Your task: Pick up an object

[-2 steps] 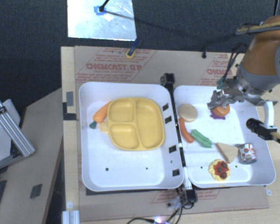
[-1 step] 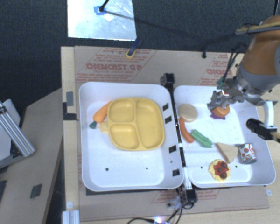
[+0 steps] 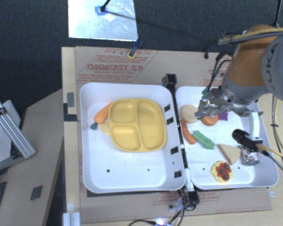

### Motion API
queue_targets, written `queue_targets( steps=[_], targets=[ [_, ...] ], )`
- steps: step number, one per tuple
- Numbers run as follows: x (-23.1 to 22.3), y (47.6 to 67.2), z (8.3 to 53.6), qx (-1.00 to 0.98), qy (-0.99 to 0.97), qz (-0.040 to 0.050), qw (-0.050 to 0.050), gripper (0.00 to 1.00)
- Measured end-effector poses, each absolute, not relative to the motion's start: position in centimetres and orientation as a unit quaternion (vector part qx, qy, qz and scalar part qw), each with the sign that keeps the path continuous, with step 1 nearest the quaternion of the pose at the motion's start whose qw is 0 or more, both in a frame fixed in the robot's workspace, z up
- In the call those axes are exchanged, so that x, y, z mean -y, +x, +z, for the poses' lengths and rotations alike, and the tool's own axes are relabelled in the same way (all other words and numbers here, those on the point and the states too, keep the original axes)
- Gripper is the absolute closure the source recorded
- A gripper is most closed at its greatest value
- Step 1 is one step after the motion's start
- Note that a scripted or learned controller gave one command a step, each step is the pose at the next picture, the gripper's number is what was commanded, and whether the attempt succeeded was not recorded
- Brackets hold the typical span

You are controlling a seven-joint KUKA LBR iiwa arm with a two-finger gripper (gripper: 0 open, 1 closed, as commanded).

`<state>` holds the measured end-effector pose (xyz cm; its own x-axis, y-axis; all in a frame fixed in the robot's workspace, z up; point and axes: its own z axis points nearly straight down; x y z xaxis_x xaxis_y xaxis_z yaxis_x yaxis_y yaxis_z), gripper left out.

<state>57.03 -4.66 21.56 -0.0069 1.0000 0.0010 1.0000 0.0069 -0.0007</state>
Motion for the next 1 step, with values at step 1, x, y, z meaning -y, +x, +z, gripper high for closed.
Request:
queue_targets(
  steps=[1],
  targets=[
    [4.84,56.09,23.48,0.708,-0.706,-0.0012,-0.001,1.00]
  ],
)
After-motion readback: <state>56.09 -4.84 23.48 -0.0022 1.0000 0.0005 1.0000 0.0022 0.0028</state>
